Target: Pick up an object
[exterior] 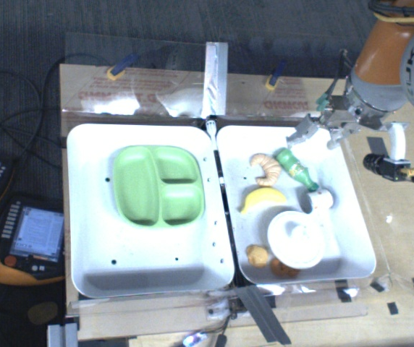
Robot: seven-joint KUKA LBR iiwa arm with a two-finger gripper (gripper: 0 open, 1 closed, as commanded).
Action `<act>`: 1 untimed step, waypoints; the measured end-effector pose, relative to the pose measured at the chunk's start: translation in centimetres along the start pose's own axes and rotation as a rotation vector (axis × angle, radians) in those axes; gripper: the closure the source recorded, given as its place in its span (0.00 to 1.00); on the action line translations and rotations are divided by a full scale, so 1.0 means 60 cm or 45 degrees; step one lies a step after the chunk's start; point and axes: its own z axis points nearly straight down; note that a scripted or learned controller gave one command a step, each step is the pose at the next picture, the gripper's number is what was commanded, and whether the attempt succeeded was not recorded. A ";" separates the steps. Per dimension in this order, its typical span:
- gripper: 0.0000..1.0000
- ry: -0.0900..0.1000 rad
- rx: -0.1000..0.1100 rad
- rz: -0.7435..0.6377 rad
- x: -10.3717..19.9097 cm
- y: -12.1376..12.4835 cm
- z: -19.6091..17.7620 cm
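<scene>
The gripper (310,130), its grip state impossible to tell, is hovering just far-right of the green bottle (296,168), whose long axis is running diagonally toward near-right.

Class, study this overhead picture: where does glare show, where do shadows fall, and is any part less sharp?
Camera view: glare whitens the clear sheet behind the bins; soft shadow pools along the left bin's near wall; the white bowl is nearly washed out; the end effector looks slightly blurred.
</scene>
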 end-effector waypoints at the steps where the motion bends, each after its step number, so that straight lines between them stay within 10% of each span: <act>1: 0.00 -0.005 -0.004 0.019 0.009 0.028 0.171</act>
